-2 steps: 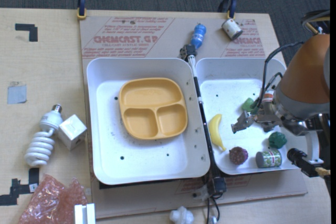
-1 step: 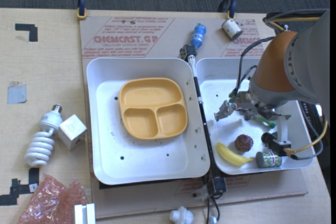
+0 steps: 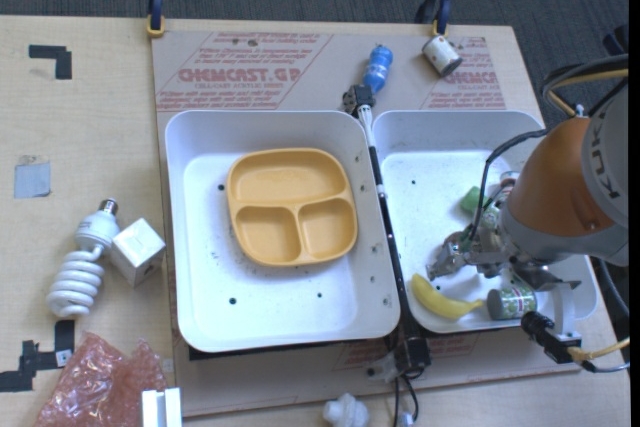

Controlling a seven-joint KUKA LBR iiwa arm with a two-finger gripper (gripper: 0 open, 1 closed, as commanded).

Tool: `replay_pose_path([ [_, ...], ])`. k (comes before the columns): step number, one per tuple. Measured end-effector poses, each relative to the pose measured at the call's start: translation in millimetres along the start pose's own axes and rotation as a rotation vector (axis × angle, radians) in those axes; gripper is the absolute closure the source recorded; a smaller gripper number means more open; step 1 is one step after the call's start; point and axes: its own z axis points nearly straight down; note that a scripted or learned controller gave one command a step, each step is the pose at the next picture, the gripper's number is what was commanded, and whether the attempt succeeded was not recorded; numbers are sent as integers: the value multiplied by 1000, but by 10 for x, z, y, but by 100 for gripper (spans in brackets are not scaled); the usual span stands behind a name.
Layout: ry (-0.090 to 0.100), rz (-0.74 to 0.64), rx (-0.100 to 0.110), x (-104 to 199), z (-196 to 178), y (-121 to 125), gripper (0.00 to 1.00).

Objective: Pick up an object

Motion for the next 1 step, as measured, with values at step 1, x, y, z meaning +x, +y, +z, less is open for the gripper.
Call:
replay_pose_path([
  [1, 0, 1, -2, -4, -98, 13, 100],
])
